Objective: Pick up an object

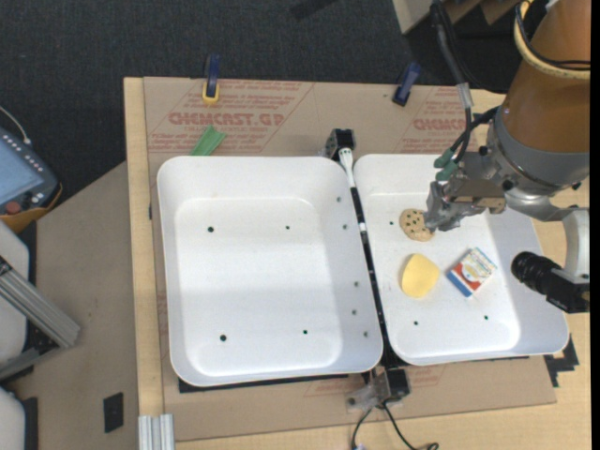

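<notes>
The gripper (439,221) hangs low in the right bin (450,334), toward that bin's far edge and left of its middle. Its tip is just beside a cookie (412,223), touching it or nearly so. Whether it is apart or together at the tip I cannot tell, since the grey body hides that end. Nothing is seen held.

The cookie looks like the object being tried for. It is a small flat disc, tan with dark specks and a rough, crumbly-looking face, and it lies flat on the bin floor. I judge it light and stiff. If it is a real biscuit it is brittle, and if it is a toy it is hard plastic. Lying so low, it gives little to grip. The best hold is across its width at the rim, coming straight down and squeezing gently. A hard pinch could snap it or make it skid on the smooth white plastic.

Nearer the front edge of the same bin lie a yellow lump (420,276), rounded, smooth and slightly glossy, and just to its right a small box (472,272). The box is flat-sided cardboard printed in red, blue and white. Both are well clear of the cookie.

The left bin (253,270) is a shallow, rounded white tray. Both bins rest on a bench (281,111) covered with brown cardboard printed in red.
</notes>
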